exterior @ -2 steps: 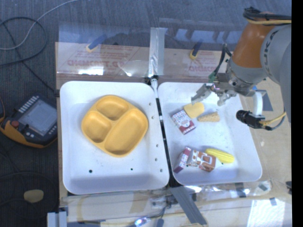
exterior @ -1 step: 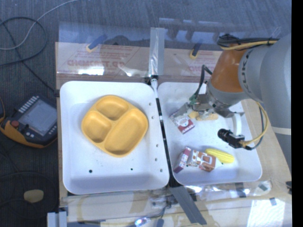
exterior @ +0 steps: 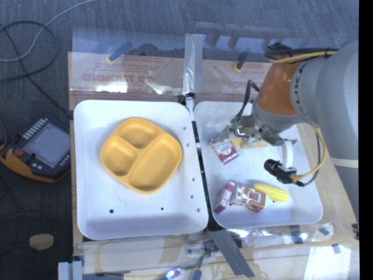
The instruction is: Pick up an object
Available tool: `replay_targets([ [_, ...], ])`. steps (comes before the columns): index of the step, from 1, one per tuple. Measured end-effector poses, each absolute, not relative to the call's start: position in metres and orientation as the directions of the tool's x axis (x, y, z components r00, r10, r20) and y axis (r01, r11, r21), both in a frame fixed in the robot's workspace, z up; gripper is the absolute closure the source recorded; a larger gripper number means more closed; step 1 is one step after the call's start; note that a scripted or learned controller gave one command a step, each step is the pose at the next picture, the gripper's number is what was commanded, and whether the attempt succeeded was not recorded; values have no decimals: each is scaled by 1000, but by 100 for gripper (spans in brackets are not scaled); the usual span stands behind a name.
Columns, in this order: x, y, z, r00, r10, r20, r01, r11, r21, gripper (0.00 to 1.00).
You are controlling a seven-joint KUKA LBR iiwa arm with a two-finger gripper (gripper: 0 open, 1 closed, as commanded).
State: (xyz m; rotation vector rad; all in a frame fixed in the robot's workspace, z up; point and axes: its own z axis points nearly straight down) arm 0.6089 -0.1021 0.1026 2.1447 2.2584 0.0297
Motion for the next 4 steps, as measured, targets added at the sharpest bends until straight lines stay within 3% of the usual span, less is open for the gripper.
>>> replay_targets([
  [1,611,-99,113,-53,999,-3,998,53,39,100],
  [2,667,-112,97,91,996,-5,996,-91,1,100],
  [3,626,-95,95,-304,953,-2,953,304,2,100],
  [4,625,-95,93,-305,953,0,953,305,-1,0],
])
